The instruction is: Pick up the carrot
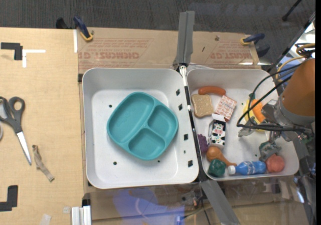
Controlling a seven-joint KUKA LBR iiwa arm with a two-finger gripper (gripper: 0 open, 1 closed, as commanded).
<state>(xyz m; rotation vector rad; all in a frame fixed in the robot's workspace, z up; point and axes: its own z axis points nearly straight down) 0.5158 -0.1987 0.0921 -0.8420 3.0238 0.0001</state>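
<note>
1. The carrot point(219, 154) is judged to be the orange piece with a thick rounded end and a thin tapering tail. It lies flat near the front of the right bin point(226, 72). A second orange item point(257, 111), half hidden by cables by the arm, cannot be ruled out.
2. The carrot is hemmed in. A green toy point(217, 169) touches it in front, a blue bottle point(249, 168) lies just beside its tail, a small cow-print carton point(217, 132) lies just behind it, and something purple point(202, 143) sits between it and the bin wall.
3. The tool point(270, 147) hangs low over the right side of the same bin, above a reddish round toy point(275, 163) and well apart from the carrot. Whether it is apart or together cannot be told, and nothing is seen held in it.
4. A move leftward across the bin is judged necessary. The crowding means a neighbour could be caught instead.
5. Further back lie a bread slice point(202, 105), a sausage point(211, 90) and a pink packet point(226, 106).
6. A teal divided plate point(143, 126) lies in the left bin point(90, 119), and scissors point(15, 119) lie on the bench point(45, 93). Neither is likely to be needed.
</note>
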